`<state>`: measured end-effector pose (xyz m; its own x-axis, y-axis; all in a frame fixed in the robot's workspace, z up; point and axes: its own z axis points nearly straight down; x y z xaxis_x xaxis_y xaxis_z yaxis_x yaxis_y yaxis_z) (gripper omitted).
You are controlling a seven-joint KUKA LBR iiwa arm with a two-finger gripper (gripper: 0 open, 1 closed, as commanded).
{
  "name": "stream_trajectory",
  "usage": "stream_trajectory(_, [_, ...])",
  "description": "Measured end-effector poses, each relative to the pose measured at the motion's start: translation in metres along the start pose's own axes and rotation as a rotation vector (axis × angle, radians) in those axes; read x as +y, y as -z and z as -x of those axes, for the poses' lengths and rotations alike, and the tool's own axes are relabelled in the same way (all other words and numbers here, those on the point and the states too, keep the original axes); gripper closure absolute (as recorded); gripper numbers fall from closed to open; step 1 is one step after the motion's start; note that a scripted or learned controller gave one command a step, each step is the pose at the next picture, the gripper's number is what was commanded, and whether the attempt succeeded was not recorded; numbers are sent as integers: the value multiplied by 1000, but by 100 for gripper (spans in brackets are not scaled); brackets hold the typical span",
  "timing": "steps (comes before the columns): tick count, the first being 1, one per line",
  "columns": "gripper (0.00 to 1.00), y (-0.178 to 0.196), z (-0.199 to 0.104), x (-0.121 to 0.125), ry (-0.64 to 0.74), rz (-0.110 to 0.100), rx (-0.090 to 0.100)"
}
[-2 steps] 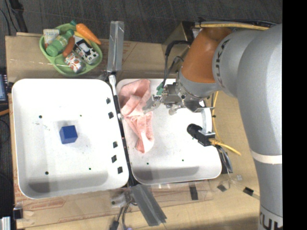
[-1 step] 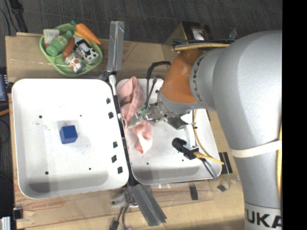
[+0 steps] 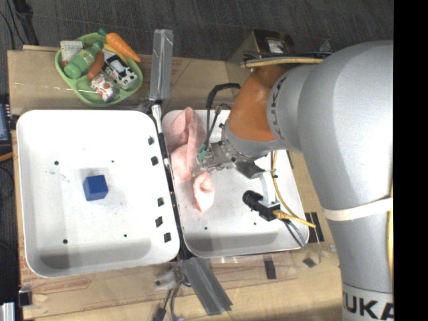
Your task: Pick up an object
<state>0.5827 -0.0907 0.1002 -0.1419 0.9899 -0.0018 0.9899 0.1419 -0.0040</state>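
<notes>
gripper [image 3: 202, 160] low over pink cloth [image 3: 185, 149], perhaps touching it.

From my remote station I see the large, smooth, matte light-grey arm casing [image 3: 348, 132], rounded like a cylinder. A glossy orange band [image 3: 253, 111] wraps the section above the wrist. A thin pale seam line crosses the lower casing, and dark block letters reading "UKA" mark its bottom edge. Black cables [image 3: 215, 105] loop beside the orange band. A yellow cable [image 3: 293, 217] runs near a black cylindrical fitting [image 3: 259, 204]. The small metallic gripper assembly [image 3: 212, 156] looks grey, its detail unclear.
</notes>
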Motion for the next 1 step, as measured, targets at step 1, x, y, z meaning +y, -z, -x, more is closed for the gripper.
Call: stream_trajectory(1, [100,92,-43,65,-220,3,2])
